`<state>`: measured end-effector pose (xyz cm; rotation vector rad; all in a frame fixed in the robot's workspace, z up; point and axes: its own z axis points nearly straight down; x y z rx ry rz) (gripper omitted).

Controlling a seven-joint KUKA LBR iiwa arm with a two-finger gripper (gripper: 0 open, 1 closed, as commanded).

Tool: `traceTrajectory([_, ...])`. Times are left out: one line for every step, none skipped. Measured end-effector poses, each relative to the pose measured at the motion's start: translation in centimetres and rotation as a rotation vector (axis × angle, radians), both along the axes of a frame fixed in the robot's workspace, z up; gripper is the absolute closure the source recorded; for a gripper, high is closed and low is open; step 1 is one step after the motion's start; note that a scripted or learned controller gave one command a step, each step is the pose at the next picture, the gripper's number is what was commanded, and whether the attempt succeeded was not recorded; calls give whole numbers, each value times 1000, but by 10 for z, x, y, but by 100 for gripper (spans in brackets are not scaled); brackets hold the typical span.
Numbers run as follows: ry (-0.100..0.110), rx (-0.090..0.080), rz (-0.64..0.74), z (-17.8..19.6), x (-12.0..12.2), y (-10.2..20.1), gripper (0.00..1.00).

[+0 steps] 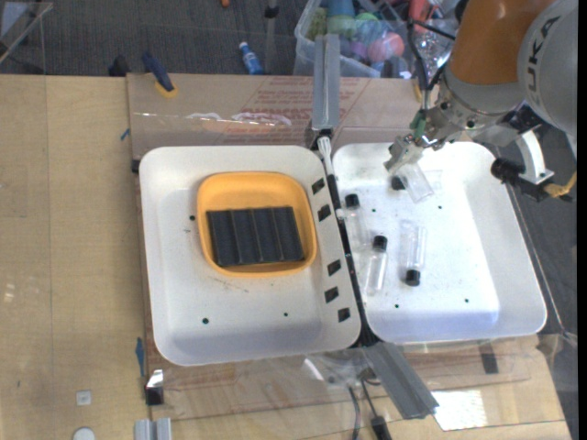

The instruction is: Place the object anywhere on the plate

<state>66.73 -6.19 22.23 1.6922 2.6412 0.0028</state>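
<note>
Lying below tool (apart) — vial.

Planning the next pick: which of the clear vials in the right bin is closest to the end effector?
The clear vial at the bin's far side, right below the end effector. The other two vials lie farther toward the bin's middle.

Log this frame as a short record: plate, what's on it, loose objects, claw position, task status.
plate: orange plate in the left bin
on plate: dark ridged block
loose objects: several clear vials with black caps scattered in the right bin
claw: claw over the right bin's far edge, above a clear vial; grasp cannot be judged
task status: no vial on the plate yet
</note>
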Motion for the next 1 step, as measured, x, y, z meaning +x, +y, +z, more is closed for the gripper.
traceTrajectory([-1,0,60,4,0,18,100])
